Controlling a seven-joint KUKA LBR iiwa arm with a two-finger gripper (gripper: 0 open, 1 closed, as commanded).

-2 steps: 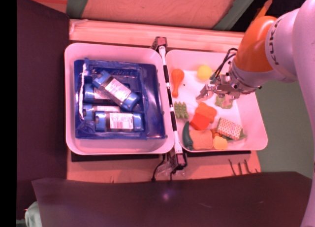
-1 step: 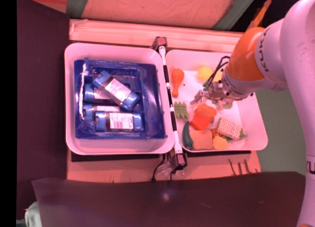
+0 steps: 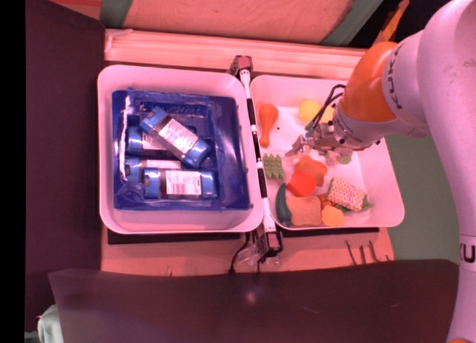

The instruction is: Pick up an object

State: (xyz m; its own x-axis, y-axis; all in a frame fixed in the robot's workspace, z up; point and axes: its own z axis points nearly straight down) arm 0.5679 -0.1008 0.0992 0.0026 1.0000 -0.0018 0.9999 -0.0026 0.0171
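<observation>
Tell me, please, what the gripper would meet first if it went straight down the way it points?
Most likely the orange block lying just under the gripper in the right bin, though depth is hard to judge from this view.

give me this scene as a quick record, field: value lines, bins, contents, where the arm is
left bin: holds a blue tray with blue bottles lying in it
right bin: holds small toy-like items
right bin contents: orange pear-shaped piece, yellow ball, green ridged piece, red-orange block, tan sponge-like piece, patterned block
arm: reaches in from the right, over the right bin
pincer: low over the right bin, just above the red-orange block
pincer hold: cannot tell
</observation>
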